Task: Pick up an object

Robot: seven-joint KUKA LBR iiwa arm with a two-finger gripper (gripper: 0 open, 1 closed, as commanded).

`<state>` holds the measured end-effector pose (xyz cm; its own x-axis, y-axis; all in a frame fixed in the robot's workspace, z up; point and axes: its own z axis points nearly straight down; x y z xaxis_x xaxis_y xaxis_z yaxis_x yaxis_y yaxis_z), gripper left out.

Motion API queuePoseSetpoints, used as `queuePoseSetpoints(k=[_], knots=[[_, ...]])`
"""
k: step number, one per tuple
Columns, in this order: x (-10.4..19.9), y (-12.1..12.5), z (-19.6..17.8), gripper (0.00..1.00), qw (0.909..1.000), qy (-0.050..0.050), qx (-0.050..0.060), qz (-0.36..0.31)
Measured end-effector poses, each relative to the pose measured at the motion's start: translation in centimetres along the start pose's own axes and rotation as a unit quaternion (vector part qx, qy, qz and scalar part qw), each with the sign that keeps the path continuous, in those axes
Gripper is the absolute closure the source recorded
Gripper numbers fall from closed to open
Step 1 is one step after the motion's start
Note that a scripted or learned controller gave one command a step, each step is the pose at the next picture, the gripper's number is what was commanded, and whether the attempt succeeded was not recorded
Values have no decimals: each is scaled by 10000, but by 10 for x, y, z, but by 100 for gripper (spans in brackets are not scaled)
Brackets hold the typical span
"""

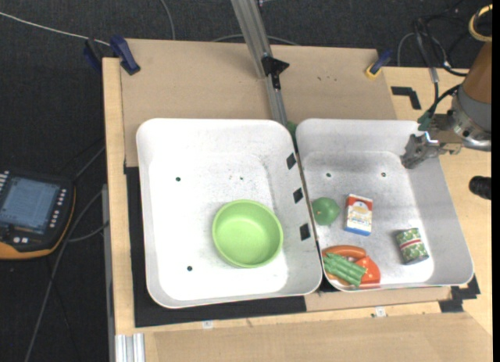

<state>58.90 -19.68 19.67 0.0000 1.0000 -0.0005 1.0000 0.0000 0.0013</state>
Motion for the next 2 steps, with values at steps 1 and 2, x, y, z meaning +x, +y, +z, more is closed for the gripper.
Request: queuePoseSetpoints(k=[1, 2], knots=[[4, 3, -59, 100, 10000, 0, -4, -3], [63, 10, -55, 100, 10000, 3, 4, -6]])
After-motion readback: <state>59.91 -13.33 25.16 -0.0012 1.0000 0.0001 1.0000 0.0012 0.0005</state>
